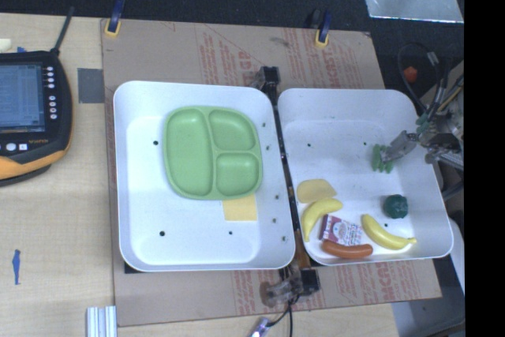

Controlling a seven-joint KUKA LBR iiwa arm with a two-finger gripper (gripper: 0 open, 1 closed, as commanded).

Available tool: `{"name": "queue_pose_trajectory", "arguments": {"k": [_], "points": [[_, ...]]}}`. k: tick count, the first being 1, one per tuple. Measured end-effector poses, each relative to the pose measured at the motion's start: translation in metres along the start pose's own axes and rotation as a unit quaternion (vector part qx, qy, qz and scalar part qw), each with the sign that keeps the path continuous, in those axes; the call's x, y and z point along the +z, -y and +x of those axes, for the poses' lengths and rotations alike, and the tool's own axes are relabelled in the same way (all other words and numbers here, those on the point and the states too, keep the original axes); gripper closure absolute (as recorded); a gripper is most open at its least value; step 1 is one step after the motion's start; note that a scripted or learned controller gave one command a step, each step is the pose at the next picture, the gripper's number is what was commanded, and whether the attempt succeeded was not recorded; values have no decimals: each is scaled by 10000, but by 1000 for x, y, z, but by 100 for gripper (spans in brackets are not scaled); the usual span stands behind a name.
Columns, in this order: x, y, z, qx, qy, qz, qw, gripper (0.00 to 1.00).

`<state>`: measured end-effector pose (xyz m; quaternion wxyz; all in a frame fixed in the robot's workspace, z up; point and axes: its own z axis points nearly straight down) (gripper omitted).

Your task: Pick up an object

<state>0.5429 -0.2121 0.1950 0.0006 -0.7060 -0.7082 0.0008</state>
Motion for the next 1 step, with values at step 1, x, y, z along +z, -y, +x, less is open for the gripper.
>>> {"name": "queue_pose_trajectory", "arguments": {"k": [1], "points": [[104, -35, 1, -15, -3, 22, 10000, 0]]}}
